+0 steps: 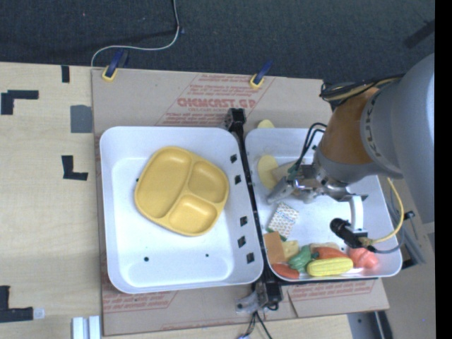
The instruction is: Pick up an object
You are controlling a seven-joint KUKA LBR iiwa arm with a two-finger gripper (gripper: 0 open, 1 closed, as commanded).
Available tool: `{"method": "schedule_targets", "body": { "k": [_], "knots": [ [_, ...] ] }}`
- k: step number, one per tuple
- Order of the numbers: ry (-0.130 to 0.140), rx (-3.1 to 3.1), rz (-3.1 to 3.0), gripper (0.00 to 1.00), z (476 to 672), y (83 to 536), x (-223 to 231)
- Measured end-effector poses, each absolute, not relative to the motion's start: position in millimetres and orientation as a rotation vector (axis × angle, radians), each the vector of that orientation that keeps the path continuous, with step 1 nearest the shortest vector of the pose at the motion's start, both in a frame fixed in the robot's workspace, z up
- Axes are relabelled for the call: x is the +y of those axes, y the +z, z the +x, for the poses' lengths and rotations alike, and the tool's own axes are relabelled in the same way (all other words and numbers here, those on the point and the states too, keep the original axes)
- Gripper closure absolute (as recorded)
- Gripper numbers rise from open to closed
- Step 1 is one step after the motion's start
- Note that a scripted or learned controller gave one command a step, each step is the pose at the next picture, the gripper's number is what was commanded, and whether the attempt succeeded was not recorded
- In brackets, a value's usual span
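Note:
My gripper (281, 183) hangs low in the right bin (390, 221), its two fingers spread open and pointing left, with nothing between them. Just left of the fingertips lies a pale yellow piece (266, 168). A white waffle-patterned piece (284, 221) lies just below the gripper. Along the bin's near edge sit toy foods: an orange block (273, 245), a green piece (301, 258), a yellow corn cob (329, 266) and a pink-red piece (364, 258).
The left bin (120, 260) holds a yellow divided plate (182, 190). A black divider rail (244, 189) runs between the bins. Another pale yellow item (265, 125) rests at the right bin's far rim. The arm's grey and orange body (360, 136) covers the right bin's far right part.

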State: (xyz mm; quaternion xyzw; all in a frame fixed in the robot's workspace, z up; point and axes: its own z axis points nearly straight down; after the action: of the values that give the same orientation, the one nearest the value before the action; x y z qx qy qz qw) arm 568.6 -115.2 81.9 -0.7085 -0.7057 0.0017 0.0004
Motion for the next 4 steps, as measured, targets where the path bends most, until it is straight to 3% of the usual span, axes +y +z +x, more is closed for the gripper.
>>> {"method": "schedule_targets", "body": {
  "k": [1, 2, 3, 4],
  "knots": [
    [-0.012, -2.235, -2.214, 0.0, 570.0, 191, -39],
    [0.002, -2.22, -2.222, 0.0, 565.8, 184, -71],
    [0.002, -2.225, -2.226, 0.0, 610.0, 83, -103],
    [-0.011, -2.234, -2.223, 0.0, 672.5, 191, -81]
  ]
}}
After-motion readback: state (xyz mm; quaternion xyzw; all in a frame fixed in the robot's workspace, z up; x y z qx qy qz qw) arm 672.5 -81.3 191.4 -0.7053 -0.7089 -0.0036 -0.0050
